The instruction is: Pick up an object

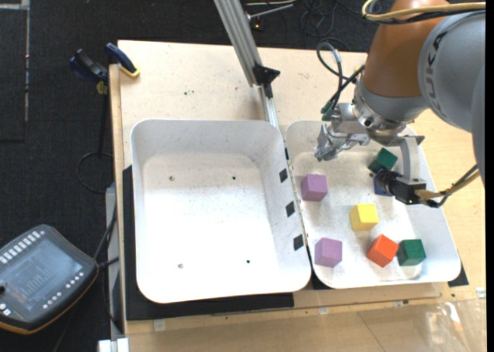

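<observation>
Blocks: six small cubes lie in the right bin [432, 223], all apart from one another.
Purple pair: one purple block [313, 187] near the bin's left wall, a second purple block [328, 251] nearer the front edge.
Yellow block [363, 216]: mid-bin, between the purple ones and the front right corner.
Orange block [382, 250]: just beside a green block [411, 251] at the front right.
Dark green block [382, 161]: at the back, under the arm's wrist, partly hidden.
Pincer [326, 147]: hangs over the back left part of the right bin, above and beyond the upper purple block; nothing shows between its fingers, and whether they are spread or closed I cannot tell, as the tips blur against the white.
Left bin [154, 142]: white, speckled with small dark marks.
Worktop [193, 80]: pale board, with a blue and yellow clamp [116, 57] at its far left corner.
Handheld pendant [42, 273]: grey with an orange rim, at lower left; its screen text is too small to read.
Writing: no legible brand or label on any block or bin.
</observation>
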Controlling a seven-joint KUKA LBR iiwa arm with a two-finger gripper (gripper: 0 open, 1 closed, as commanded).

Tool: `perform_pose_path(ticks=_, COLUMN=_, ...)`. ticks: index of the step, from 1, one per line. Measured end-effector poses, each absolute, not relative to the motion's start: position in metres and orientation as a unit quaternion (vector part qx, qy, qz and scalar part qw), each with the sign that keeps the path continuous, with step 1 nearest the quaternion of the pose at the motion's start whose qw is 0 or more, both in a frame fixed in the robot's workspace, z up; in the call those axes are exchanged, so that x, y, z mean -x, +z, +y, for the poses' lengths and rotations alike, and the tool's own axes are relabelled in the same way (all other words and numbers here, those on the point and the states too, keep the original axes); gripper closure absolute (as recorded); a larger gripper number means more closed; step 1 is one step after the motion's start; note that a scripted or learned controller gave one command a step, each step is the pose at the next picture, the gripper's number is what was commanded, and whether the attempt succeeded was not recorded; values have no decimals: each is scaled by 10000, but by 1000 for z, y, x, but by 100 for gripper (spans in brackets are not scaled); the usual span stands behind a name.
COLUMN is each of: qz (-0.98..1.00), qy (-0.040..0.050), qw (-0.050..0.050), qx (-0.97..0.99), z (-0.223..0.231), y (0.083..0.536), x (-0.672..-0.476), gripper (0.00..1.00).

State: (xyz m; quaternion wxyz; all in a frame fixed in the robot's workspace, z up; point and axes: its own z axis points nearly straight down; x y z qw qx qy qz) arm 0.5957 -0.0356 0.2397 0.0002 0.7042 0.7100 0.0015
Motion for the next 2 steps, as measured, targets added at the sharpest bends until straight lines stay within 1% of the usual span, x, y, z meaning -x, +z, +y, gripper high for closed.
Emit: perform_pose_path(ticks=2, qz=7097, qy=15, qw=1, qx=-7045, z=67, y=248, x=-624, gripper=100)
